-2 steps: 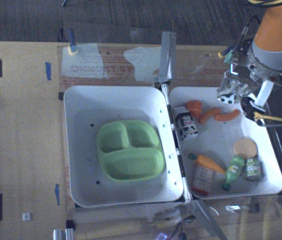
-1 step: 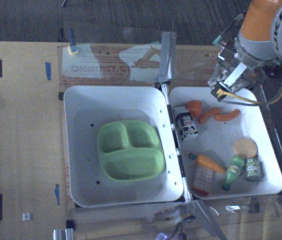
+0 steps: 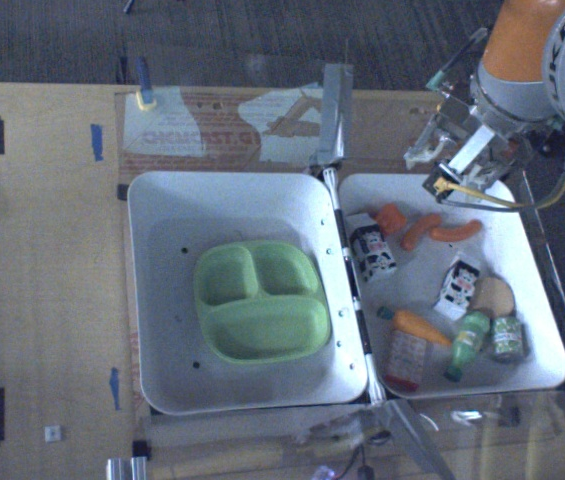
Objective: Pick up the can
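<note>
Camera view: can [image 3: 508,337] in right bin [image 3: 417,278]

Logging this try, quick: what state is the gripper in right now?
Gripper: cannot be told whether open or closed; it hangs over the right bin's far edge. The can lies apart from it, in that bin.

Soft, even light makes the two white bins [image 3: 162,218] bright and slightly washed out. The green tray [image 3: 260,303] throws only a faint, soft-edged shadow around its rim, and the floor [image 3: 62,18] at 12 o'clock stays dim. Pale glare lies across the clear sheet [image 3: 232,123] at 12 o'clock on the bench [image 3: 42,298]. The whole frame is mildly blurred and grainy: the label on the can [image 3: 508,337] at 4 o'clock is unreadable, and the arm [image 3: 532,48] at 1 o'clock looks softest.
</note>
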Robot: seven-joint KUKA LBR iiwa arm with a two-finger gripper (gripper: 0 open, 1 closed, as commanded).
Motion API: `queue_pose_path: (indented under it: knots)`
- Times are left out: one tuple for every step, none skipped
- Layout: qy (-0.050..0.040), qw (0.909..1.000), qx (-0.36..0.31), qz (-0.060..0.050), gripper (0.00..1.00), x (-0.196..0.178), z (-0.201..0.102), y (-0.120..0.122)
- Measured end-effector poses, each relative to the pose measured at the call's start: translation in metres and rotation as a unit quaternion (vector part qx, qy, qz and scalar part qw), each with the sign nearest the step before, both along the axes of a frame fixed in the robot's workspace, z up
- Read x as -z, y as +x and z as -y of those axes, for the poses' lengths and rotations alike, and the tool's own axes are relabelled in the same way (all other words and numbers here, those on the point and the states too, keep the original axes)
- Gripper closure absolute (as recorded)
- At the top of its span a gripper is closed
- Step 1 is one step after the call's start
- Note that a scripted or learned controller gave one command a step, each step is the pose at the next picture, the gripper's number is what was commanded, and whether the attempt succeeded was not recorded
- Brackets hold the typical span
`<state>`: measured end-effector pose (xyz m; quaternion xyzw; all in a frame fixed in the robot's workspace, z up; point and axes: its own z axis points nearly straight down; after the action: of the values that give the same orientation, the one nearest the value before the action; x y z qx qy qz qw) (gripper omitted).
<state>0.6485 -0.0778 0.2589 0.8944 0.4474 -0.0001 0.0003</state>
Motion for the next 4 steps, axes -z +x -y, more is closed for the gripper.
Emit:
queue_pose_path:
  knots:
    - [0.0007,0.9903,-0.139,0.000,0.00,0.132,0.047,-0.061]
    - [-0.0011,0.9833,-0.182,0.002,0.00,0.153,0.108,0.001]
    - [0.0006,0.9826,-0.186,0.000,0.00,0.174,0.098,-0.047]
    - [0.0023,0.9791,-0.203,0.001,0.00,0.152,0.127,-0.026]
